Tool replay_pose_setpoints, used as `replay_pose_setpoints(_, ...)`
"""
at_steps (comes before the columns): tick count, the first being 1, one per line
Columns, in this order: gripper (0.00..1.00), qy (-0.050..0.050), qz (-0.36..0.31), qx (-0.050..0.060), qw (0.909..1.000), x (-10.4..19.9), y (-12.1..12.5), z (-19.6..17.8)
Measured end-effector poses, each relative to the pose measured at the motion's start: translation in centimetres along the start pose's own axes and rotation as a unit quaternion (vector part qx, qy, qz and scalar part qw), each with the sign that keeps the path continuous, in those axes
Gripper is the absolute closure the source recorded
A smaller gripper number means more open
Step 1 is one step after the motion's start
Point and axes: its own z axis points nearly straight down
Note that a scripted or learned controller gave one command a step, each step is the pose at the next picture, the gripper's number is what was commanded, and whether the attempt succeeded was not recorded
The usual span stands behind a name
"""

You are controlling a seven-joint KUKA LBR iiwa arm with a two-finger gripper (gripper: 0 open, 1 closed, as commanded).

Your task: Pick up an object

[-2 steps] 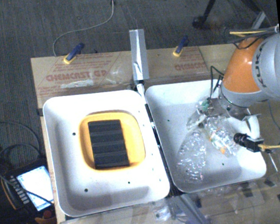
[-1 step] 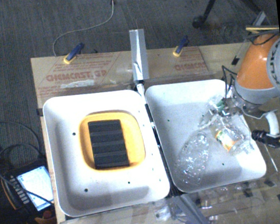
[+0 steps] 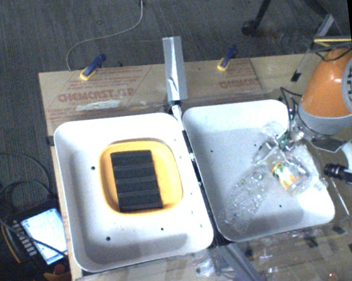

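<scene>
A yellow sponge with a black ribbed top (image 3: 136,180) lies in the middle of the left bin (image 3: 87,243). In the right bin (image 3: 226,130) a crumpled clear plastic bottle (image 3: 252,194) lies on a diagonal, its yellow and green label (image 3: 285,174) toward the right wall. More crinkled clear plastic (image 3: 266,139) sits above it near the far right corner. My gripper (image 3: 288,137) hangs low over that corner, right beside the clear plastic, below the arm's orange band (image 3: 326,89). The clutter of clear plastic hides how the gripper meets it.
A metal divider post (image 3: 173,67) stands behind the seam between the bins. Two blue and yellow clamps (image 3: 92,66) (image 3: 227,56) hold the brown board at the back. Cables and a small black part (image 3: 342,170) hang off the arm by the right bin's wall.
</scene>
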Motion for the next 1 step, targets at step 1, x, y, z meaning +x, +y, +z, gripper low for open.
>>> replay_pose_setpoints(1, 1.00, 0.001, -0.001, -0.001, 1.0000, 0.13, 0.14, -0.73)
